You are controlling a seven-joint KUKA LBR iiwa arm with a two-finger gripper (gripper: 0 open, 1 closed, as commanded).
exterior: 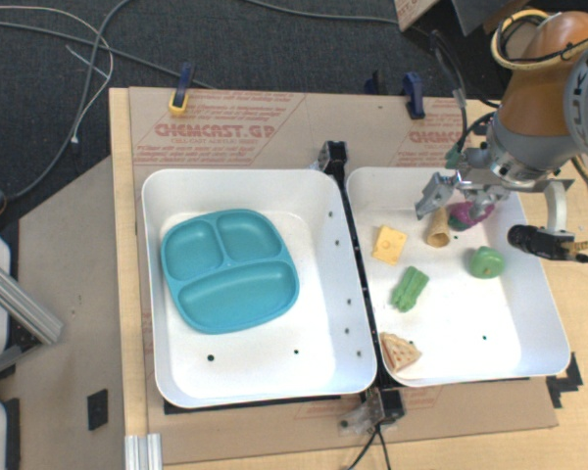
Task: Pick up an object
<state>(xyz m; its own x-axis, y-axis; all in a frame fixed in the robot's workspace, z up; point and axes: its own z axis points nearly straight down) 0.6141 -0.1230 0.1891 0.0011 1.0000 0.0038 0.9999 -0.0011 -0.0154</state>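
Here gripper (pixel 458 201) hovers over purple toy (pixel 464 214)

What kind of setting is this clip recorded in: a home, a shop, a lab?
Most likely a robotics lab bench. Two white bins sit on a cardboard sheet clamped down with blue clamps, toy food such as a green pepper lies inside, and loose cables trail behind.

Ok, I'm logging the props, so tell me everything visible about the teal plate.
The teal plate is a rounded-square tray, plastic by its look, split into three compartments: two small ones at the far side, one large one nearer. It lies flat, slightly rotated, on the floor of the left white bin, with nothing on it.
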